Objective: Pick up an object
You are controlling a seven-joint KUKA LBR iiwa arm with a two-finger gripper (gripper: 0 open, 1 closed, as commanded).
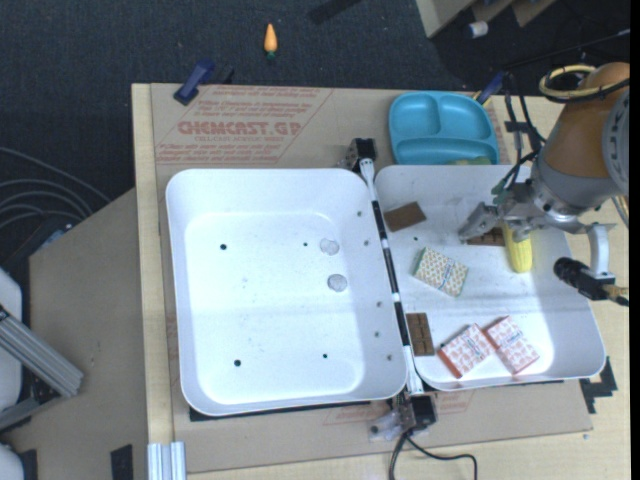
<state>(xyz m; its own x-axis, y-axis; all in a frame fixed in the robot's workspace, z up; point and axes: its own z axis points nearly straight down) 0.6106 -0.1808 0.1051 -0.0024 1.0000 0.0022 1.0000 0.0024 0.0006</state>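
Note:
In the right bin (560, 308) my gripper (487, 225) hangs low near the back, over a small dark brown piece (489, 237). A yellow object (520, 251) lies just to its right, touching or nearly touching the wrist. A brown card (404, 216) lies to its left by the bin divider. In front of it sits a checkered pad (441, 270). Two red-and-white packets (466, 350) (512, 344) and a brown block (418, 333) lie near the front edge.
The left bin (200, 298) holds two small round discs (330, 247) (337, 283). A blue divided tray (445, 128) stands behind the right bin. The arm's orange band (585, 133) and a black cable fitting (580, 273) overhang the right bin's right side.

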